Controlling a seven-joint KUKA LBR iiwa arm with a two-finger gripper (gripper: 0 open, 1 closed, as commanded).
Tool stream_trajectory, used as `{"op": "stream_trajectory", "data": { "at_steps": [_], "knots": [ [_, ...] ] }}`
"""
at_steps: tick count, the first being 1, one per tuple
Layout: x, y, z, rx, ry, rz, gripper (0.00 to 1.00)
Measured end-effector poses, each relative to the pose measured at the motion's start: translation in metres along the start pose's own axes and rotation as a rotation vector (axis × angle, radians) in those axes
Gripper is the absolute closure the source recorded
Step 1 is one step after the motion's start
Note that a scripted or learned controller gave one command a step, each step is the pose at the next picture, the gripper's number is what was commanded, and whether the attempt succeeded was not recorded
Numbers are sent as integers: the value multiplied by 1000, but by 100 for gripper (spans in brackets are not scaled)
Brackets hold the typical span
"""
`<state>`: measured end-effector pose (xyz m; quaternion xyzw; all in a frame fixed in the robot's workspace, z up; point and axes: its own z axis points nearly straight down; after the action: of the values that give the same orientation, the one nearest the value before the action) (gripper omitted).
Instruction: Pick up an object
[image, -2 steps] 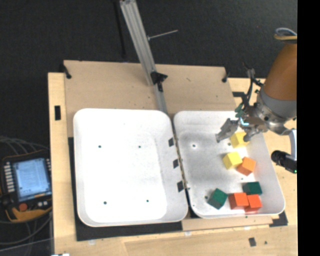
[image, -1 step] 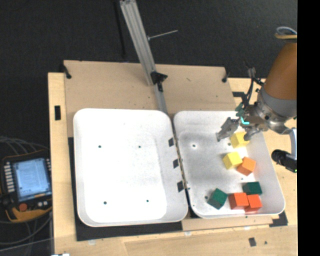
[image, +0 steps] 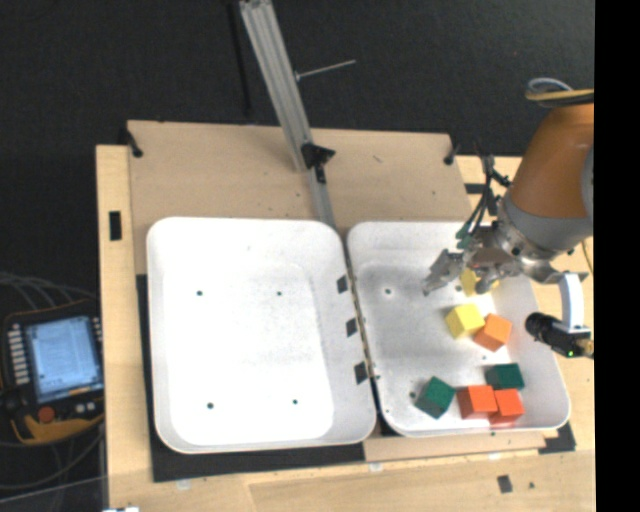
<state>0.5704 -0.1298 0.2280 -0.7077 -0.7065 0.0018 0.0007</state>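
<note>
Yellow cube (image: 463, 320) (matte), beside orange cube (image: 492, 332)

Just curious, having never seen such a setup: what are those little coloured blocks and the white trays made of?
Blocks, such as the yellow block and the dark green block: probably painted wood or foam; flat matte faces, crisp edges. White trays: likely moulded plastic, with rounded corners and a slight sheen.

Blocks (image: 480, 370) apparently in right bin (image: 400, 250)
</note>
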Motion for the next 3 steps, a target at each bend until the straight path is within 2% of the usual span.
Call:
{"op": "stream_trajectory", "data": {
  "at_steps": [1,2,3],
  "knots": [
    [-2,-1,63,1,0,0,0],
    [-2,5,106,-3,0,0,0],
    [-3,6,94,-8,1,6,100]
  ]
}}
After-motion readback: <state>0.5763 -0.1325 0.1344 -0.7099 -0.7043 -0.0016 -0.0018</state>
